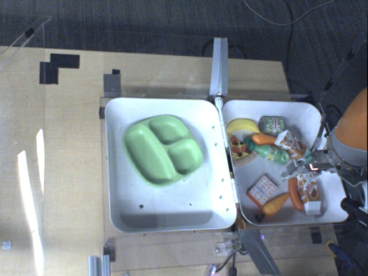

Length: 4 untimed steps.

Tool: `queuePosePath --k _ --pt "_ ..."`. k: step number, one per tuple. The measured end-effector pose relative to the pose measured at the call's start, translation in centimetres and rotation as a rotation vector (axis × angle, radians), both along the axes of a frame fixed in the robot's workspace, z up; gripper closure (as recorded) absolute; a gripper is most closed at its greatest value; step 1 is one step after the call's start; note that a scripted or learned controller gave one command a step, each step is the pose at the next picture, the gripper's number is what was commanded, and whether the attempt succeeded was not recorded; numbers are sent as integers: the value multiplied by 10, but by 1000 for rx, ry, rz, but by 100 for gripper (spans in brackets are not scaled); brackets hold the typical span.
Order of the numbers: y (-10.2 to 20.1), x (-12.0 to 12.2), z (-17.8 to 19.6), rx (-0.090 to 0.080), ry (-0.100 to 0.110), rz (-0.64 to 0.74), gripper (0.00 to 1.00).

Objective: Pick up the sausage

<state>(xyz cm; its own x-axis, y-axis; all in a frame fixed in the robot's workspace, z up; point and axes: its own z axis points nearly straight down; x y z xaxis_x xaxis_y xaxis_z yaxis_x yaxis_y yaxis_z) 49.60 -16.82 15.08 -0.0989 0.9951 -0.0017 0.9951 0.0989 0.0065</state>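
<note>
The sausage (295, 194), a short red-orange link, lies in the front right part of the right bin (313, 111). It rests between an orange carrot-like piece (275, 204) and a small printed carton (311, 192). My gripper (306, 166) hangs just above and behind the sausage's upper end, coming in from the right under the orange wrist band (352, 128). The view is too small and cluttered there to make out its state. Nothing visibly rides in it.
The right bin also holds a banana (241, 125), a green can (272, 123), a green bottle (270, 152), a pizza slice (238, 148), a snack packet (291, 142) and a waffle-like square (263, 190). A green divided plate (164, 148) sits in the left bin (115, 171).
</note>
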Motion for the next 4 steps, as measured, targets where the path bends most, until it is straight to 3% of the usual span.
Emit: queuePosePath --k 1,2,3,4 --pt "-7 -7 94 -1 -1 -40 0" --pt "20 8 -39 -1 -2 0 0" --pt "-4 -5 -61 -3 -8 -26 0" --pt "-2 -2 -50 -1 -14 -25 100"
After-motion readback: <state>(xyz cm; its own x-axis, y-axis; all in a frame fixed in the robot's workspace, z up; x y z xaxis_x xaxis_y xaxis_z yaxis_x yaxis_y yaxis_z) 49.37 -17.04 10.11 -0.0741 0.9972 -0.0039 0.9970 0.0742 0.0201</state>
